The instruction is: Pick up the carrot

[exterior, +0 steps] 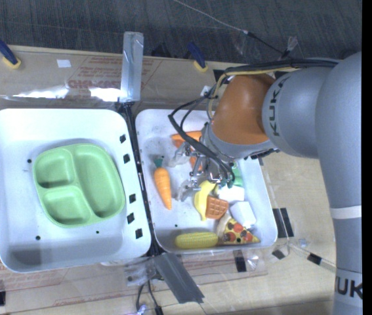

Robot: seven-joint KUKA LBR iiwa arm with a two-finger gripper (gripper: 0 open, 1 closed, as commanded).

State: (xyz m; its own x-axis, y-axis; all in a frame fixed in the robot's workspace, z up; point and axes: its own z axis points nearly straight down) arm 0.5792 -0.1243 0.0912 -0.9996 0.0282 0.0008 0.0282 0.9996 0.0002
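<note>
Because the gripper (195,176), whose grip state could not be told, was lowered just right of the carrot (164,186), neighbouring toy food (212,205) could be seized instead.

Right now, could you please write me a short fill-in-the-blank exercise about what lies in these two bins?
1. The green plate lies in the ____ bin.
2. The carrot lies in the ____ bin.
3. The corn cob lies along that bin's ____ edge.
4. The gripper hangs to the ____ of the carrot.

Missing words: left; right; near; right
</note>
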